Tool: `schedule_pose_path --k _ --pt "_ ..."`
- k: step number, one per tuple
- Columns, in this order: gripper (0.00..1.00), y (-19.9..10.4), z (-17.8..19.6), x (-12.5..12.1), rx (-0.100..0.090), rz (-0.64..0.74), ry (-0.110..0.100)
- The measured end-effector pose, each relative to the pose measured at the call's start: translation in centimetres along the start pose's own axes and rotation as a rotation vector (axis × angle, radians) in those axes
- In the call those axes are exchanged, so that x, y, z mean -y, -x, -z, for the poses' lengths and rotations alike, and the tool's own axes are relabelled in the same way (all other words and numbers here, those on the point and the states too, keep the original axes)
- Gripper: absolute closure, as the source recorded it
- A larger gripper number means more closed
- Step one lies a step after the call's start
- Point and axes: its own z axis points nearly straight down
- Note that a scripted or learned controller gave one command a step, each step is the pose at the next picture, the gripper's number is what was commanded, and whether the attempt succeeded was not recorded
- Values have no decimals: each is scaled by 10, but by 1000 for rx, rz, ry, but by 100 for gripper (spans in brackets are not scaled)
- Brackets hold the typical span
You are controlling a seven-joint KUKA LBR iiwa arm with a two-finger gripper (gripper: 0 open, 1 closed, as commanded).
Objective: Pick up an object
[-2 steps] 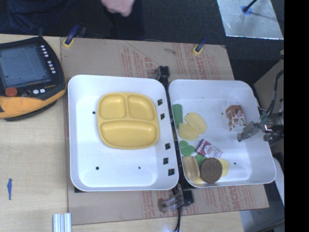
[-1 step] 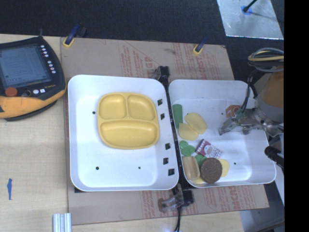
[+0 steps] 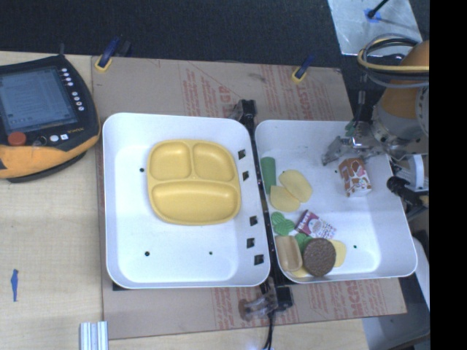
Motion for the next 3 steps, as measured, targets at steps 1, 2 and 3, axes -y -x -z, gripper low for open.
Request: schedule_pose_path --k 1,2,3 --pt "0 0 -1 38 -3 -5 -13" --pt "100 1 11 35 -2 0 -10" --pt "100 -52 -2 -1 1 -6 -44"
